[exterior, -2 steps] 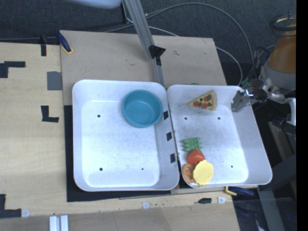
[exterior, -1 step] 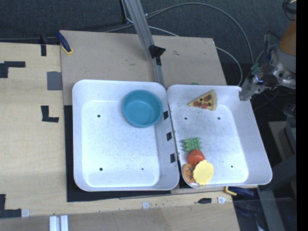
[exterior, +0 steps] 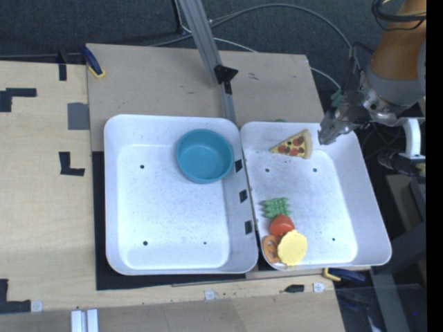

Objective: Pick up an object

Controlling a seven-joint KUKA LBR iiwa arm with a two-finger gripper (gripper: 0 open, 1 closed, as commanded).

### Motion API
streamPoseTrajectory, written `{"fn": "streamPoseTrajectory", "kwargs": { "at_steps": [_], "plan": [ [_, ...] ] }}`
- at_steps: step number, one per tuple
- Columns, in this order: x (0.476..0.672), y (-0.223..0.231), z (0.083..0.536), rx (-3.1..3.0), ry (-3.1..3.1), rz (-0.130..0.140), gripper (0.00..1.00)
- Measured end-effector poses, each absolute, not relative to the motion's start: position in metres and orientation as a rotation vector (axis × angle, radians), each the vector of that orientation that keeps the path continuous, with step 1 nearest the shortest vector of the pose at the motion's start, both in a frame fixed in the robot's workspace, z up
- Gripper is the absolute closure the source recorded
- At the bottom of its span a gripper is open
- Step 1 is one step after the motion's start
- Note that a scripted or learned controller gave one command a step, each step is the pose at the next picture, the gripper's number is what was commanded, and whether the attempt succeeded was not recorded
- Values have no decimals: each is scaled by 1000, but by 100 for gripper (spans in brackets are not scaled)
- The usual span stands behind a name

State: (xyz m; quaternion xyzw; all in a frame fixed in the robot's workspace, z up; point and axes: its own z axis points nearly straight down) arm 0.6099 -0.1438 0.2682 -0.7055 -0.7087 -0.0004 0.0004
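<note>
Two white bins side by side; the left bin carries a blue bowl near its back wall. The right bin is mine to work. My gripper hangs over its back right corner, arm coming in from the right. Whether my jaws are spread or pressed together I cannot tell; they are dark and small against the rim

Nearest target: pizza slice, just beside my jaws on the side toward the other bin, long axis running roughly across the bin, crust end toward me

Front left corner, well apart from me: green toy, red tomato, yellow piece, bunched and touching, hard to separate by outline
</note>
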Motion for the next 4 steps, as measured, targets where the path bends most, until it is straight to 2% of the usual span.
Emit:
{"fn": "streamPoseTrajectory", "kwargs": {
  "at_steps": [1,2,3,4],
  "plan": [
    [629,-96,261,-2216,-2225,0,100],
    [630,-49,260,-2217,-2225,0,100],
    [638,0,242,-2216,-2225,1,100],
    [648,52,248,-2216,-2226,-1,100]
  ]
}}
